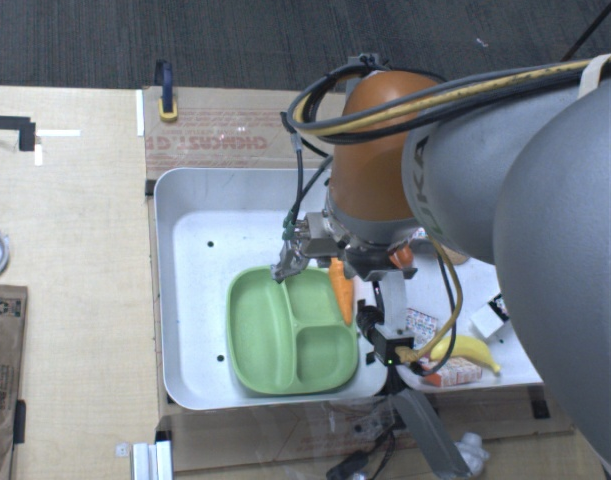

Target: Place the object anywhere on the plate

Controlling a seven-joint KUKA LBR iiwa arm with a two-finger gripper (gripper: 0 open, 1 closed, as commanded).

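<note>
A green divided plate [275, 338] lies in the left white bin [170, 268], toward its front right. An orange carrot [341, 293] sits along the plate's right rim, pointing toward the front. I cannot tell whether it rests on the rim or hangs just above it. My gripper [350, 258] is right over the carrot's upper end, under the orange wrist band [385, 158]. The bulky wrist hides much of the gripper.
In the right bin [520, 373] lie a yellow banana [475, 350], a red and white packet [450, 373] and a small printed card [420, 320]. A metal bracket [288, 260] on the wrist hangs over the plate's back edge. The grey arm covers the right side.
</note>
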